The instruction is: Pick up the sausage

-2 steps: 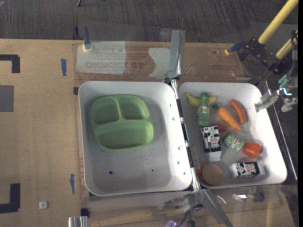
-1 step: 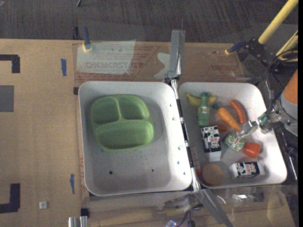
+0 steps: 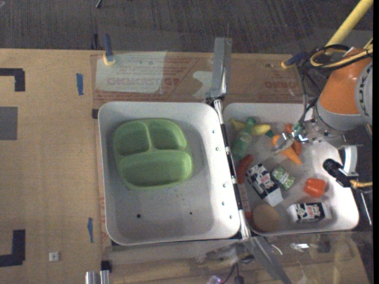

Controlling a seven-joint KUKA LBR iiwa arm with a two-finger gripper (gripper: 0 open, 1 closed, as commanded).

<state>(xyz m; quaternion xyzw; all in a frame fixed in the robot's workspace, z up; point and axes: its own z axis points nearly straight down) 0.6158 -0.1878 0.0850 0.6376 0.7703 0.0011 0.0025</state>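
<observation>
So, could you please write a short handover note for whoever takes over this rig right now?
Pincer: low over the right bin, among the toy food near a carrot; open or shut is unclear, and nothing is visibly held.
Sausage: the red piece lying by the right bin's left wall, beside a milk carton, apart from the pincer.
Left bin: holds a green tray.
Done: nothing yet.
Left: move to the sausage, grip and lift it.

Soft overhead light is washing both white bins evenly, throwing only faint shadows. Glare is shining off the clear plastic sheet up top. Everything is looking slightly grainy and soft.
</observation>
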